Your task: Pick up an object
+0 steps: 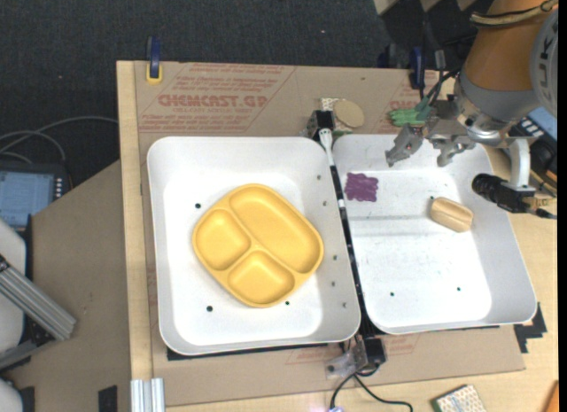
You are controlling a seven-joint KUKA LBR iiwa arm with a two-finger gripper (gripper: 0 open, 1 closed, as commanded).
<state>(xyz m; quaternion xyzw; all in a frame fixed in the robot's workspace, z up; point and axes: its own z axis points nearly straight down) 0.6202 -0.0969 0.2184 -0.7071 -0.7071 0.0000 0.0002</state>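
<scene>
A dark carpeted floor surrounds a bench topped with a brown sheet of cardboard printed in red lettering, and a small blue-and-yellow clamp grips its far left corner. On the cardboard, the left white bin holds a yellow plate with three compartments, lying flat near the bin's middle. Between the two bins, at their far ends, stands a small black-and-white fitting with a tan disc just beside it. The right white bin holds a flat purple piece near its far left corner and, well apart to its right, a tan wooden block lying on the bin floor. The gripper hangs above the far edge of this bin, its two fingers spread apart with nothing between them, clear of both the purple piece and the block.
</scene>
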